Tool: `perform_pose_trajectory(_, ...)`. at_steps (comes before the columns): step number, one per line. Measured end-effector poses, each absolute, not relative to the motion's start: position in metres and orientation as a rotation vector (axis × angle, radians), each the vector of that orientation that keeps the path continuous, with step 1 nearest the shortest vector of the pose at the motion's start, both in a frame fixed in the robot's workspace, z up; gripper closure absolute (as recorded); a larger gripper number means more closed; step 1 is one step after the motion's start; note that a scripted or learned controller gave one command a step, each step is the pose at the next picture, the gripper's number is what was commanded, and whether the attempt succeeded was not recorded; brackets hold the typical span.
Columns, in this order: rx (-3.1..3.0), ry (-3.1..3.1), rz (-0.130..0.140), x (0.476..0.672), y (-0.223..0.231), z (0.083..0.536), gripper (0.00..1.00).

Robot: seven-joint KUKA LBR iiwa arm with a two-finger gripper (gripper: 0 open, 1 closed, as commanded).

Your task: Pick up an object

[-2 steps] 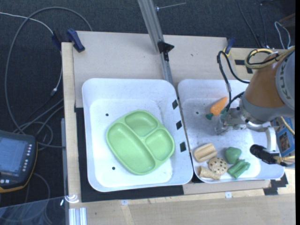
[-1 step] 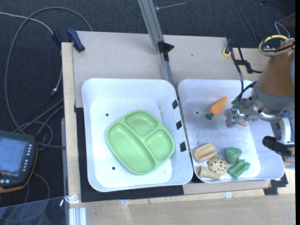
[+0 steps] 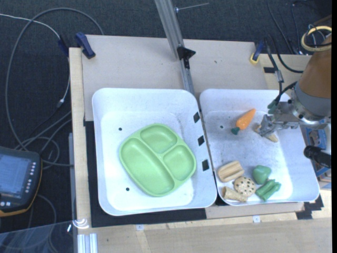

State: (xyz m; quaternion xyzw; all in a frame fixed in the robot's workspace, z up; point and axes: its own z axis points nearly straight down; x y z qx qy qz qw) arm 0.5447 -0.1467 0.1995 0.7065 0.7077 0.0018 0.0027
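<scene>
My gripper (image 3: 268, 128) reaches in from the right over the upper part of the right bin (image 3: 210, 141). Its fingers point down onto a small tan object (image 3: 271, 137) on the bin floor. An orange toy carrot (image 3: 244, 119) lies just left of the gripper. At the bin's front sit a tan bread-like piece (image 3: 230, 171), a spotted cookie (image 3: 244, 185), a pale wedge (image 3: 231, 195) and two green pieces (image 3: 261, 173) (image 3: 268, 189).
The left bin (image 3: 105, 115) holds a green divided plate (image 3: 157, 158). A metal pole (image 3: 168, 20) slants across the bench behind the bins. Cables and a pendant (image 3: 16, 181) lie on the floor at left.
</scene>
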Motion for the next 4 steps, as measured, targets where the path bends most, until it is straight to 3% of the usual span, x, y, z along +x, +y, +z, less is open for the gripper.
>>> perform_pose_trajectory(1,2.215,2.218,0.005,0.552,-0.155,0.25,1.0)
perform_pose_trajectory(4,2.217,2.232,0.0,0.562,-0.002,0.234,1.0)
